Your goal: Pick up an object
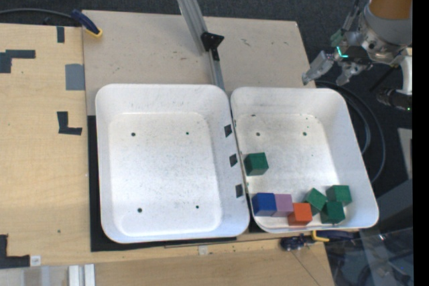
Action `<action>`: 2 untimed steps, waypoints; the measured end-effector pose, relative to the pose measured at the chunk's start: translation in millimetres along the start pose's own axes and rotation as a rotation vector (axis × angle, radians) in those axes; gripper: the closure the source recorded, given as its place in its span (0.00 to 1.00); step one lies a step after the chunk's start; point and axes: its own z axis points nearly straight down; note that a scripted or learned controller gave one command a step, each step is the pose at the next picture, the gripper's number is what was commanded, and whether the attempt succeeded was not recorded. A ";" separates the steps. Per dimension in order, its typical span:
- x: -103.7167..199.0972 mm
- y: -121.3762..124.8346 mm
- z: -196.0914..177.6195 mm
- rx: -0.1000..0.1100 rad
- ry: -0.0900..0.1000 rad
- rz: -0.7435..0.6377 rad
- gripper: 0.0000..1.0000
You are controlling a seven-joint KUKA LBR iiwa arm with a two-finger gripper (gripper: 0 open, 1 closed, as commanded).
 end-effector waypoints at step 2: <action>8.3 9.8 121.2 0.006 0.001 0.000 0.00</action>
